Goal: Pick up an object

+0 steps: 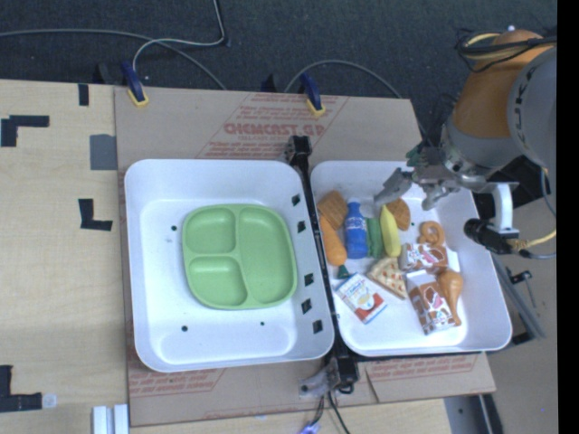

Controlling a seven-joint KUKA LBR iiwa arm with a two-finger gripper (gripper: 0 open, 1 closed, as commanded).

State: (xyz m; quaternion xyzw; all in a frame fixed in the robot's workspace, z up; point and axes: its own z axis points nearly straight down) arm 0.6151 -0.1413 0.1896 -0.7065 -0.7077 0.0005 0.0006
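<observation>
Objects for picking lie all together in the right bin (484, 328): a blue bottle (355, 231), a yellow banana (389, 230), a green piece (374, 235) between these two, an orange carrot-like piece (334, 239), a pretzel (431, 234), a waffle slice (390, 279), a chicken drumstick (449, 287) and some small packets (363, 297). They are close, many touching each other. Left of it, the left bin (154, 333) holds a green divided plate (240, 255) near its middle. From the right side the arm (502, 107) reaches in, and the gripper (415, 191) hangs over the upper part of the right bin, just above the banana. Its fingers (393, 188) are spread apart and nothing is between them. Both bins stand on brown cardboard (262, 129) upon the counter (45, 269).
</observation>
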